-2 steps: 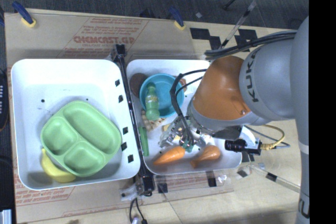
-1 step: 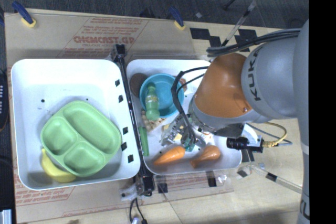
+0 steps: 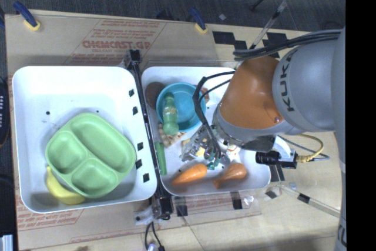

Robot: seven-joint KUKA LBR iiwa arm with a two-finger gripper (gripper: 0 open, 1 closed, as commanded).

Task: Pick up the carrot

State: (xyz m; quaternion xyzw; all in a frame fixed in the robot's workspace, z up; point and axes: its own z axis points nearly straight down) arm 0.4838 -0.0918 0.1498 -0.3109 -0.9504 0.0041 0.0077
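A grey robot arm with a wide orange band reaches in from the right and hangs over the right-hand white bin, its gripper low among the clutter near the bin's front wall. Whether the gripper is open or closed cannot be made out, and nothing is seen held in it. The carrot lies on the bin floor just below and in front of the gripper, pointing along the front wall, with a second orange-brown piece just beside it on the right. Toward the back of the same bin sits a blue bowl with a small green bottle lying across its rim. A thin green stick lies along the bin's left wall. In the left bin, a green divided plate rests on top of a yellow object near the front corner.
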